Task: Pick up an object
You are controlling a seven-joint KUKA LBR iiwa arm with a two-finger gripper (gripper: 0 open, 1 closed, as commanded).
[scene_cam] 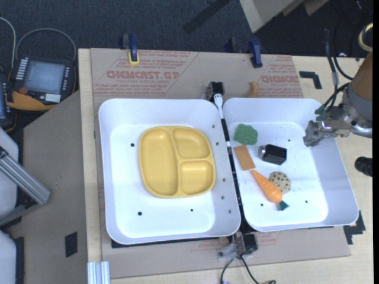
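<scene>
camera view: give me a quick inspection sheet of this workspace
surface: brown board bearing two shallow white bins, left bin, right bin
job's things: in right bin, green lump, tan flat block, black box, orange carrot, speckled cookie
clutter: yellow divided plate in left bin
grippers: gripper over right bin's right side, nothing seen held
cables: black cable at front edge
surroundings: handheld screen pendant at left

A brown cardboard-covered bench carries two shallow white bins, touching along its middle. The left bin sits toward the bench's left edge, the right bin toward its right edge. Blue clamps grip the far edge.
</scene>
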